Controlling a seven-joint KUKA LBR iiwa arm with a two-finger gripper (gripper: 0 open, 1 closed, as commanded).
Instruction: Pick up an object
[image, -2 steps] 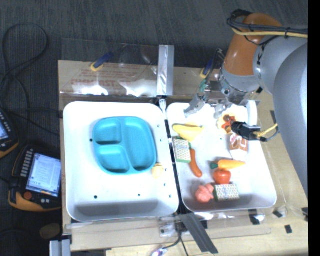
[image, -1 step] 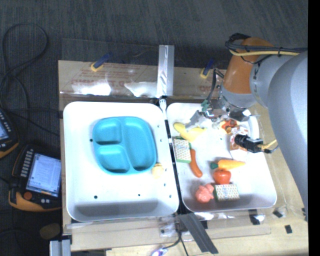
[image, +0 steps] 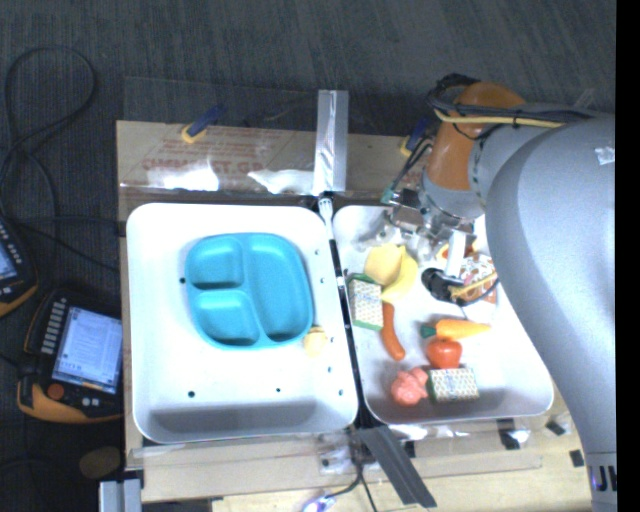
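Note:
My gripper (image: 418, 228) hangs low over the far end of the right bin (image: 520, 395), under the orange wrist band. Just in front of it lies a yellow toy fruit (image: 388, 266), and I cannot tell whether they touch. Further objects in this bin are a green-and-white packet (image: 365, 301), an orange sausage-shaped piece (image: 392, 336), a carrot (image: 462, 327), a red tomato (image: 444, 352), a pink lump (image: 407, 386), a small patterned box (image: 453, 383) and a dark-and-red packet (image: 462, 281) beside the gripper.
The left bin (image: 160, 400) holds a blue divided tray (image: 247, 288) and a small pale yellow piece (image: 316, 342) by its right wall. The bulky grey arm (image: 570, 250) covers the right bin's right side. A tablet (image: 85, 345) lies off the bench at left.

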